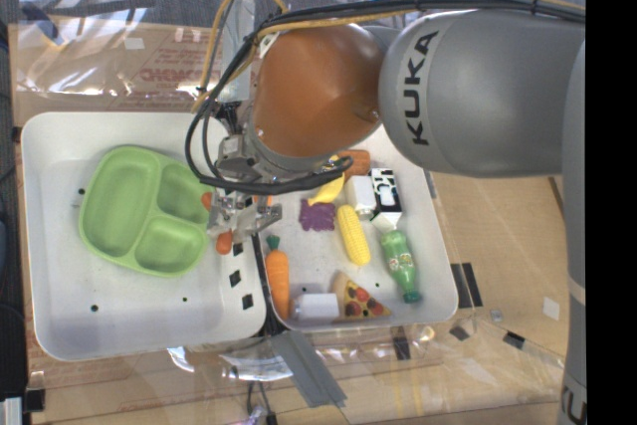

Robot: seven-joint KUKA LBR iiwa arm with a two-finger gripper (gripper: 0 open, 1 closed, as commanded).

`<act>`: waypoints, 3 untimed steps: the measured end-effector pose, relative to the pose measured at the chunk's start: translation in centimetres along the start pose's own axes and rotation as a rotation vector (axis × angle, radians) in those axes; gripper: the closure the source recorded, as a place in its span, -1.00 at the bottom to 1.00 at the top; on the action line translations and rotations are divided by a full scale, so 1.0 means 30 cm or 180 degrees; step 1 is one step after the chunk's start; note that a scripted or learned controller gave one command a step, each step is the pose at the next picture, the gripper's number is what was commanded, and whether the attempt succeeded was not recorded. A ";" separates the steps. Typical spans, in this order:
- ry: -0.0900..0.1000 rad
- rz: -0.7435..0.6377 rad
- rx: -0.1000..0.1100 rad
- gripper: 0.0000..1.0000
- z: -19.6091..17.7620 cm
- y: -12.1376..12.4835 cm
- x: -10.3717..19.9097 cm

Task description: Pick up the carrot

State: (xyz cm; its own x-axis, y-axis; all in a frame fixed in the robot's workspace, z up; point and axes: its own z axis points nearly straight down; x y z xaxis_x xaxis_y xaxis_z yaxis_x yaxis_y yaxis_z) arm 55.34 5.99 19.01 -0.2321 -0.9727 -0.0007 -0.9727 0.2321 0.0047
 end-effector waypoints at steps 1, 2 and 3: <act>0.0004 -0.0396 0.0025 1.00 -0.148 -0.282 0.347; 0.0002 -0.0453 0.0026 1.00 -0.329 -0.069 0.421; -0.0002 -0.0915 -0.0009 1.00 -0.039 -0.224 0.679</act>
